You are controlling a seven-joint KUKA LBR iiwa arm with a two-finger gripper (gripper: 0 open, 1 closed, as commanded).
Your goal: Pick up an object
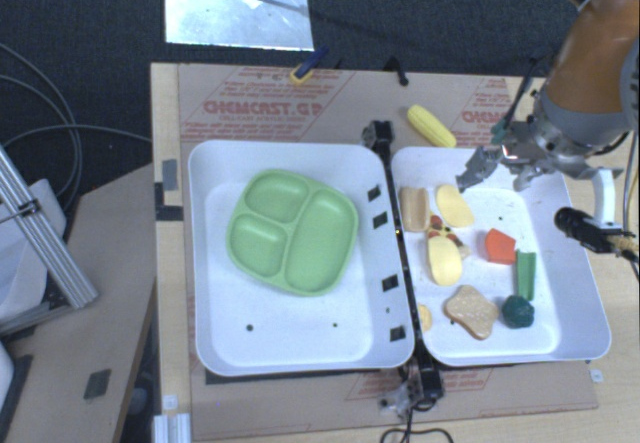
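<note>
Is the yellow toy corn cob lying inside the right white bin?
No, the yellow corn cob lies on the cardboard beyond the right bin's far rim.

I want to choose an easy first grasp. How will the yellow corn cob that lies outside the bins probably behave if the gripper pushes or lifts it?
The corn cob is long and rounded, so a sideways push would probably roll it. It lies on flat cardboard with no bin wall beside it to stop it. Its surface looks smooth and toy-like, likely light and rigid, perhaps slippery.

Toy foods crowd the right bin beneath my wrist: a yellow wedge (453, 206), an orange-red block (501, 246), a green stalk (525, 274), and a toast slice (470, 311) lying flat.
</note>
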